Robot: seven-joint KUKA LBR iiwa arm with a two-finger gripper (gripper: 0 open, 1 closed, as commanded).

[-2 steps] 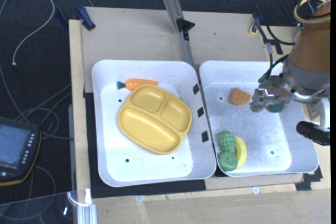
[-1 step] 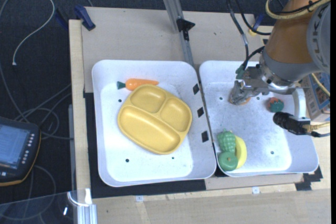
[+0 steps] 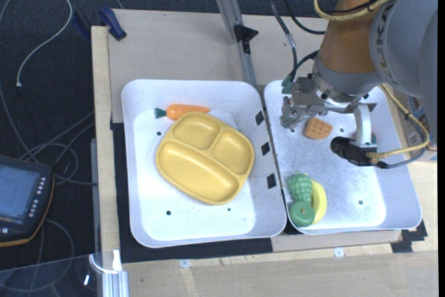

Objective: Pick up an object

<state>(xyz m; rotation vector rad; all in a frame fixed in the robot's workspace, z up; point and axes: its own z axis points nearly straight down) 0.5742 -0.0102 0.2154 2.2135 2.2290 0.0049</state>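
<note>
Your pincer (image 3: 300, 115) hangs low over the far left part of the right bin (image 3: 389, 215), just beside a small orange waffle piece (image 3: 317, 128), but you cannot tell how it is set or whether it has hold of anything. Nearer you in that bin lies a green and yellow toy (image 3: 306, 199). The left bin (image 3: 139, 219) holds a yellow divided plate (image 3: 205, 156) with a carrot (image 3: 182, 110) just beyond it, so the waffle piece seems the likeliest target.

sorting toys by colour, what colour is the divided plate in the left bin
Yellow. The divided plate shows best in the camera view.
</note>
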